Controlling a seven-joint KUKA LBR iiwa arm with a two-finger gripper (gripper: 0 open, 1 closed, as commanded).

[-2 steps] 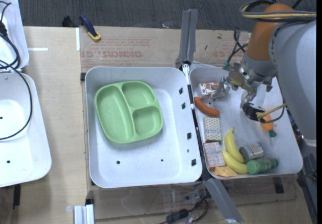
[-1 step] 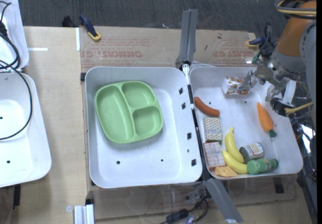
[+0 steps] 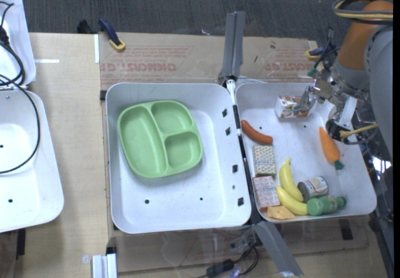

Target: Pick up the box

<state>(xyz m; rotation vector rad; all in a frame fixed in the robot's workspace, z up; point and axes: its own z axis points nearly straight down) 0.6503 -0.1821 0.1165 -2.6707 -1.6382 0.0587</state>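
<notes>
Even, fairly bright overhead light falls across the bench (image 3: 156, 58), with soft, short shadows. The white bins (image 3: 175, 208) show mild glare without washing out. Focus is sharp at centre; toward 3 o'clock the arm (image 3: 369, 45) looks slightly blurred. The floor at 12 o'clock is dim.

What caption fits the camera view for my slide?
Gripper at the small box in the right bin; green tray in the left bin.

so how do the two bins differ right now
The left bin carries one green divided plate; the right bin carries many small items, among them a banana, carrot and sausage. The gripper is over the right bin, at a small box, not the left. Both are shallow and white.
</notes>
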